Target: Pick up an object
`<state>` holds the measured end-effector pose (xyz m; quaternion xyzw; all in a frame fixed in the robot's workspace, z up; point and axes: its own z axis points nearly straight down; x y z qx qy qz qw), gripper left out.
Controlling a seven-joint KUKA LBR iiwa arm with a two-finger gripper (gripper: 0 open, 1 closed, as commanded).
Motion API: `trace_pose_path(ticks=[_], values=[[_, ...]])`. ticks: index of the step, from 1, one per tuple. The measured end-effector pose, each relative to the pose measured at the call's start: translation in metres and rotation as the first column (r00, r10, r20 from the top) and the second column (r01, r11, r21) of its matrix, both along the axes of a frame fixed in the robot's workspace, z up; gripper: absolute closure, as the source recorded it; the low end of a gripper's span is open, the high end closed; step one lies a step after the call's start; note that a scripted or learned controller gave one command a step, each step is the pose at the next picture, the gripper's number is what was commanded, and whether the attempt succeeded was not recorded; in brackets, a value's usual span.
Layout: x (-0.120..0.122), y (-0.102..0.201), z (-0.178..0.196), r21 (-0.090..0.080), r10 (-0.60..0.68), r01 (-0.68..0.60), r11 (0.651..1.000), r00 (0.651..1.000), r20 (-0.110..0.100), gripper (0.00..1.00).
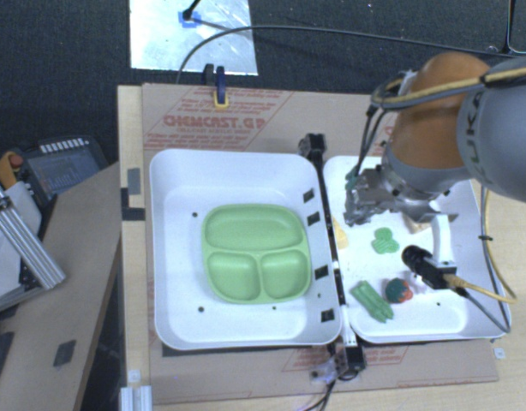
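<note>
Bench, two white bins: green tray [253, 253] in left bin [173, 229]; hand [359, 205] over right bin [456, 319], finger state unclear.

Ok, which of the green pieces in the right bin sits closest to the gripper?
The small round light-green piece, just below the gripper. The elongated green piece and the dark green and red one lie farther down, toward the bin's near edge.

- A robotics lab or test cell, not a home.
- A wooden worktop [92, 255] carries two white bins [173, 229] on printed cardboard [216, 120].
- Loose cables [271, 31] trail over dark carpet.
- A handheld control pendant [62, 171] and aluminium framing [23, 238] sit at the left.
</note>
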<state>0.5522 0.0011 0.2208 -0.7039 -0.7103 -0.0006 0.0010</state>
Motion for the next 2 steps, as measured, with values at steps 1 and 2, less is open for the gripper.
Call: trace_pose_path(ticks=[1, 2], values=[[-0.019, 0.051, 0.012, 0.001, 0.001, -0.001, 1.0, 1.0, 0.001, 1.0], [-0.036, 0.11, 0.002, 0.001, 0.002, -0.002, 1.0, 1.0, 0.0, 1.0]])
